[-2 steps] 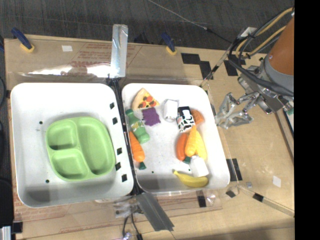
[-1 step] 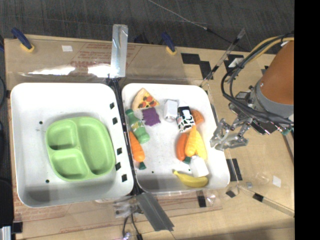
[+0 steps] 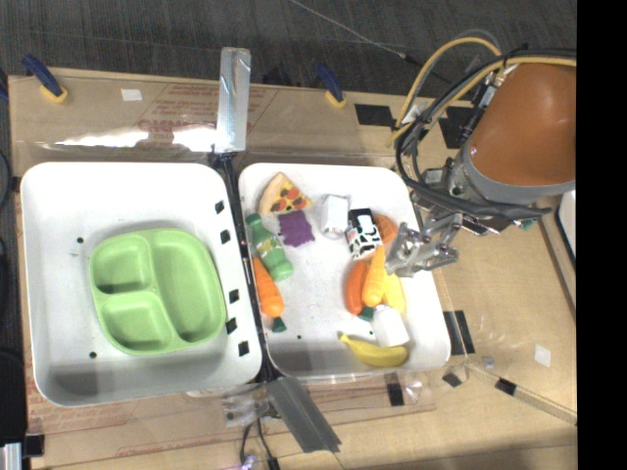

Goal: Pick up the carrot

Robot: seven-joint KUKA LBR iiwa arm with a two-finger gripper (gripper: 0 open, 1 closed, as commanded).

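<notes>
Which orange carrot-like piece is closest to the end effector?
The orange piece at the right bin's right side, just left of the end effector. The other carrot lies along the bin's left wall.

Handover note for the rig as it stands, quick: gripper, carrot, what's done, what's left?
Gripper: over the right edge of the right bin, nothing visibly held; too blurred to tell whether it is open or shut.
Carrot: lying along the right bin's left wall, below the green bottle. More orange toy food lies just left of the gripper, near a banana.
Left bin: holds a green divided tray.
Done: no pick yet.
Left: get onto a carrot, grip, lift.
</notes>
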